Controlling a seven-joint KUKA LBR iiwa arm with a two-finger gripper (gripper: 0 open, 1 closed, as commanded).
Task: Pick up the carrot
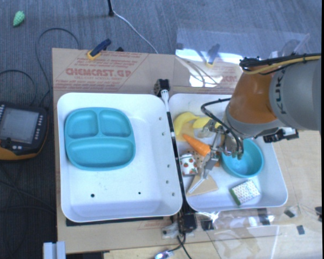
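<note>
The carrot [197, 144] lies in the right bin [275, 196], just beside the tool [209, 165], on its upper left and not between its fingers. The tool hangs low with its jaws slightly apart, gripping nothing. Below it lies a tan wedge [204, 185], at its right a blue bowl [246, 159]. The lift is not yet done.

Robot lab: teach pendant [15, 130], carpet, cables.

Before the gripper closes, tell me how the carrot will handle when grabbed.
The carrot looks like a smooth, tapered toy, so it is probably stiff and light. Its rounded body may slip or roll between the fingers. It lies crowded against a yellow item, so neighbours will likely get nudged.
</note>
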